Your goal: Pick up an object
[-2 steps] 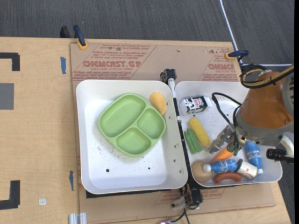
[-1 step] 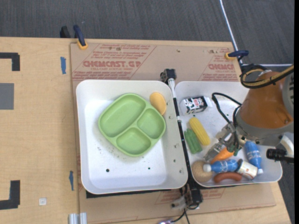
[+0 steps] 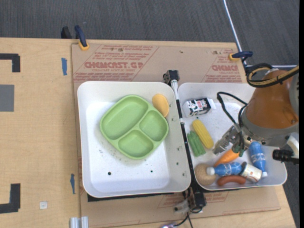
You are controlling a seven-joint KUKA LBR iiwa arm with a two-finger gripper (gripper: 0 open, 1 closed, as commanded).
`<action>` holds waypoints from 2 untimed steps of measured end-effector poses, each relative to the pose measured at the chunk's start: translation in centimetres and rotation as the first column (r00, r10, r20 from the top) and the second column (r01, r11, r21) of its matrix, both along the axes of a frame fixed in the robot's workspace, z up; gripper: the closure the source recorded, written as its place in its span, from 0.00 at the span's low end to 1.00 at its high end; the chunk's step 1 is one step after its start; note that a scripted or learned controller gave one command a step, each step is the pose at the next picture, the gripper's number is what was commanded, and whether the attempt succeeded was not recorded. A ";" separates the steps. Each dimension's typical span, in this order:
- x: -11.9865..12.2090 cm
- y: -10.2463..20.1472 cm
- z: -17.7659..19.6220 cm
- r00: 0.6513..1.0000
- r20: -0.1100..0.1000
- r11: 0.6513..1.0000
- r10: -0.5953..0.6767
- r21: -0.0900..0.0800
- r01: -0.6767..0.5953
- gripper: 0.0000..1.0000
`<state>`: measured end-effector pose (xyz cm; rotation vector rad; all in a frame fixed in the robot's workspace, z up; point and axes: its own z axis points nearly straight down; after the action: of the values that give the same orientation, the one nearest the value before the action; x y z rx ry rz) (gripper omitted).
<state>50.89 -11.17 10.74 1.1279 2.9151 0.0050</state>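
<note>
The hand (image 3: 231,141) hangs low in the right bin (image 3: 280,180) over the toy carrot (image 3: 228,156) — whether its grip is apart or together, I cannot tell. The carrot looks light, stiff, slick — best pinched across its thicker middle.

We read one brand only — "CHEMCAST GP", printed in red capitals on the brown cardboard sheet (image 3: 142,61) lying under the two white bins. It appears once at the sheet's upper left, above the left bin, and again at the upper right (image 3: 223,70), where it is partly cut off by the arm. Finer red lines above and below each mark are too small to read. The small black-and-white carton (image 3: 198,106) in the right bin carries print we cannot make out.
</note>
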 end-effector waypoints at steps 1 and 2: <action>-2.4 -2.4 -1.9 0.961 0.000 0.961 0.275 -0.004 -0.275 1.00; -2.7 -2.1 -2.0 0.999 -0.006 0.999 0.044 0.001 -0.044 1.00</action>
<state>48.21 -13.25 8.71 1.0660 2.9446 0.0030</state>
